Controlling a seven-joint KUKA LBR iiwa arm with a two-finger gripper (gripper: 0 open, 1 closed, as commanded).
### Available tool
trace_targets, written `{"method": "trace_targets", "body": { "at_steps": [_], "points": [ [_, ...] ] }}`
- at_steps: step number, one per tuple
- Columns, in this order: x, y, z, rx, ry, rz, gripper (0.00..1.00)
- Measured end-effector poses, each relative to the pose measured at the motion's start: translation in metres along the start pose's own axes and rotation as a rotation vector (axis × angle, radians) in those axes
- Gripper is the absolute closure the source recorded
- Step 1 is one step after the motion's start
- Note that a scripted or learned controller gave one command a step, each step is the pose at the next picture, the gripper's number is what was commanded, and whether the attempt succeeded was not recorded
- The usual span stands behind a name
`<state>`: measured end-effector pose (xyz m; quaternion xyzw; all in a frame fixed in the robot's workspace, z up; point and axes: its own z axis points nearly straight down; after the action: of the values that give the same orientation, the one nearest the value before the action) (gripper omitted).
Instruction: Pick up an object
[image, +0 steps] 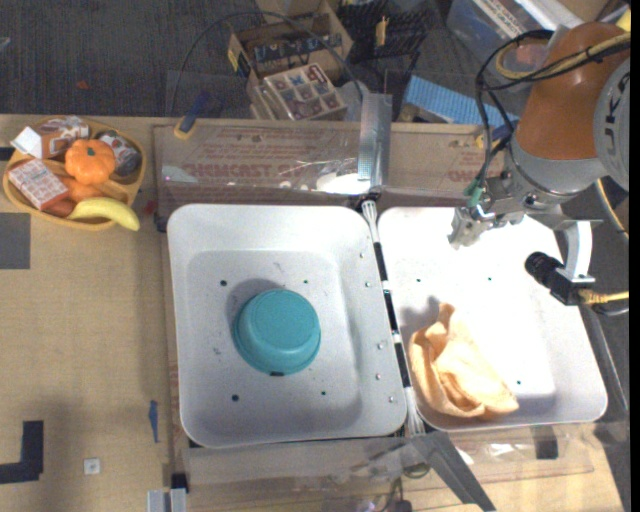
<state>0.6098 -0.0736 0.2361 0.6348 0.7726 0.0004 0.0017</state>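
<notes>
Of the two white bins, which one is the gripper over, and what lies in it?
The right bin: the gripper is above its far left corner. It holds a crumpled orange cloth, while the left bin holds a teal bowl.

Matt teal plastic bowl (278, 331); soft orange cloth (457, 374).

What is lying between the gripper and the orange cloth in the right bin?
Nothing: in the camera view, only bare white floor of the right bin lies between the gripper and the orange cloth.
</notes>
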Motion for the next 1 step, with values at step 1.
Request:
{"method": "trace_targets", "body": {
  "at_steps": [1],
  "points": [
    [0.0003,0.0000,0.0001,0.000,0.000,0.000,0.00]
  ]
}}
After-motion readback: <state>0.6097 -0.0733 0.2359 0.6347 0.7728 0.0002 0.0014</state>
